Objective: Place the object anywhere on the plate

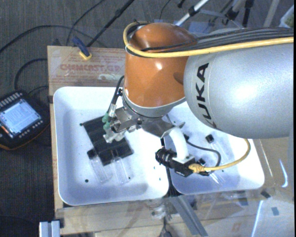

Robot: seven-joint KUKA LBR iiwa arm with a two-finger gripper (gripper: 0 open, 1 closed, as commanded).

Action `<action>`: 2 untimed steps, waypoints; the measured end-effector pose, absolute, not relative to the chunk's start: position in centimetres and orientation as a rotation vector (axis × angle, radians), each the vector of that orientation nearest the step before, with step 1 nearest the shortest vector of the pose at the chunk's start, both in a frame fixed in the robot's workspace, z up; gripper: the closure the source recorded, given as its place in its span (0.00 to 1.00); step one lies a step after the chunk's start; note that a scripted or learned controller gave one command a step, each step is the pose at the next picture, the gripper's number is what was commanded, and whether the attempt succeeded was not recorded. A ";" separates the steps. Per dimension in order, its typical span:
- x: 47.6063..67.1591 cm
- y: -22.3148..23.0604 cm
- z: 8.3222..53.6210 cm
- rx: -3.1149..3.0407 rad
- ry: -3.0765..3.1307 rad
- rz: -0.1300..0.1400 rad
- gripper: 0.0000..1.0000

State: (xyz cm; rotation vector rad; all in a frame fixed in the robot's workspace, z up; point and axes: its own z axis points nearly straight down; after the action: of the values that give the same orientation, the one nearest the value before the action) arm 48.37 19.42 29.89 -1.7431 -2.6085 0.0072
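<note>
A black handheld control pendant (pixel 16 118) with a lit screen lies on the floor at far left. In the left white bin (pixel 69 181) the gripper (pixel 111 167) hangs low, its clear fingers (pixel 102 171) spread apart with nothing between them. No plate or separate object can be made out; the grey arm (pixel 241 78) with its orange band (pixel 153 68) covers much of the right bin (pixel 246 177)

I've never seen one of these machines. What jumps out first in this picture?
The huge grey arm with its glossy orange band fills the upper right, looping a yellow cable. Beneath it, the gripper hangs over the left white bin. A lit handheld screen lies at far left.
</note>
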 end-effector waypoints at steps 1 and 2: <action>48.4 19.4 29.9 -1.743 -2.608 0.008 0.00; 48.2 21.2 10.0 -1.930 -2.472 0.011 0.00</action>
State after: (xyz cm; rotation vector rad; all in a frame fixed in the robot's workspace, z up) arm 48.18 21.16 10.04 -1.9295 -2.4717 0.0108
